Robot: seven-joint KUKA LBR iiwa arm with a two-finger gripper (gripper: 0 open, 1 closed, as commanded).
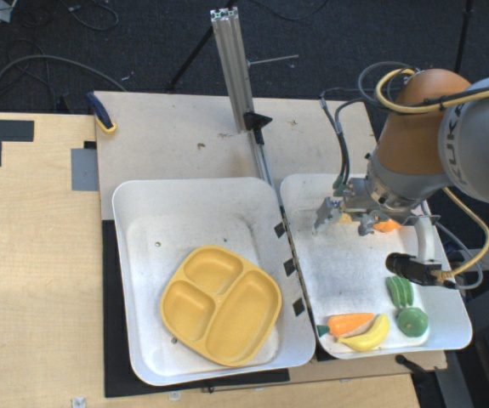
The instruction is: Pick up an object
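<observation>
My gripper [344,221] hangs over the upper part of the right bin [346,266], its fingers spread open with nothing between them. A small orange object [387,225] peeks out just right of the gripper, partly hidden by the wrist. Along the right bin's near edge lie an orange carrot [349,323] and a yellow banana [368,337], touching each other. To their right are a round green fruit [412,321] and a long green vegetable [400,291] above it.
The left bin [142,228] holds a yellow divided plate [220,303] in its near half. An upright metal post [234,66] stands behind the bins. The arm's grey and orange body [423,134] looms over the right bin's far right corner.
</observation>
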